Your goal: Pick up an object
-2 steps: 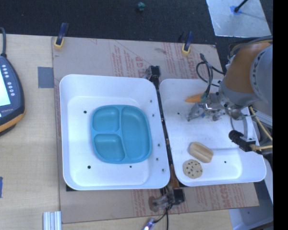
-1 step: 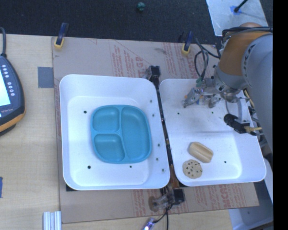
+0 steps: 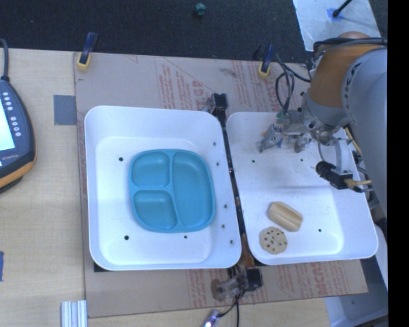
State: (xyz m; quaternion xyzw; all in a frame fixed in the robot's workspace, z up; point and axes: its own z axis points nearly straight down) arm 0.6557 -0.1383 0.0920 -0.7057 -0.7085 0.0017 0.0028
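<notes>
Two bins sat side by side on the tabletop (image 3: 48,223), and the end effector (image 3: 281,136) was down over the far part of the right bin (image 3: 327,251), near its back wall. Honestly couldn't tell if its fingers were apart or together, too small and cluttered with cables there. Nothing visible between them.

Closer to the near edge of that same bin, well apart from the end effector, lay a tan bread roll (image 3: 285,216), and just beside it, toward the front, a cookie (image 3: 273,240). They looked almost touching.

Left bin (image 3: 102,244) had a blue divided plate (image 3: 172,189) sitting flat in the middle, three compartments.

Further out, a pendant (image 3: 5,133) with a screen rested at the left edge of the tabletop, and clamps (image 3: 86,52) pinned the cardboard sheet at the back.
</notes>
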